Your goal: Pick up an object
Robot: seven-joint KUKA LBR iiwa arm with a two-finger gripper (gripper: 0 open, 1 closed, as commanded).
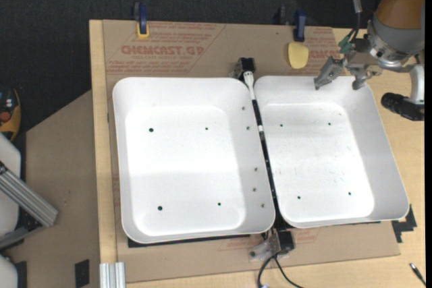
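My gripper [341,79] hangs over the far right corner of the right bin [378,145], on the grey arm with the orange band. Its two fingers [323,78] stand spread apart, open, with nothing between them. A small pale yellow object [298,54] lies on the brown board behind the right bin, outside it, a little left of the gripper. The left bin [125,145] sits beside the right one, their rims touching along the middle.
Two blue clamps [141,14] [300,24] hold the brown board [175,47] at its far edge. A black clip [246,67] sits at the far end of the seam between the bins, another fitting with cables [277,246] at the near end.
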